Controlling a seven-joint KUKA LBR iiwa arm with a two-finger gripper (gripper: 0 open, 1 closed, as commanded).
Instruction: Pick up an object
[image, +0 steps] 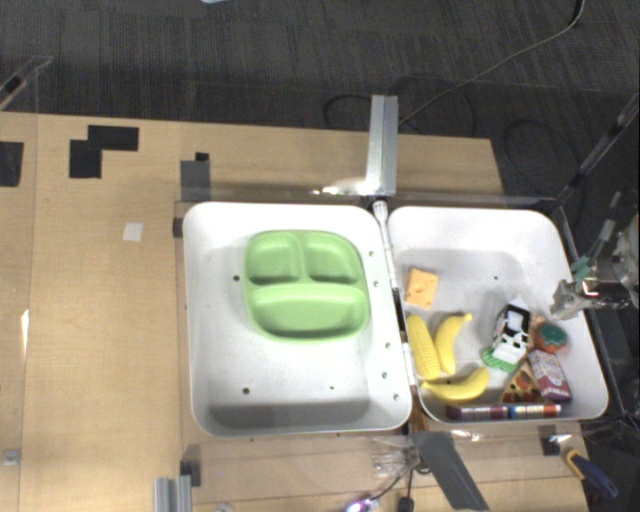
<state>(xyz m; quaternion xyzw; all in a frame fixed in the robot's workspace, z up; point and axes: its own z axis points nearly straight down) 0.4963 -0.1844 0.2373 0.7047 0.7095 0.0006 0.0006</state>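
Pincer (578, 292): at the right edge of the frame, over the right rim of the right bin (470, 232); fingers too small and blurred to tell whether released or clenched; nothing seen between them.
Task's things: clutter in the lower right of the right bin.
Nearest item: red-and-green round toy (548, 336), just below and left of the pincer.
Beside it: black-and-white carton (513, 330), further left; red packet (548, 374), below.
Bananas (448, 352): lower middle of the bin, long axes running roughly top to bottom, well left of the pincer.
Orange cracker (422, 288): left part of the bin.
Left bin (215, 300): holds a green divided plate (303, 283).
Judgement: the coming move runs down and left.
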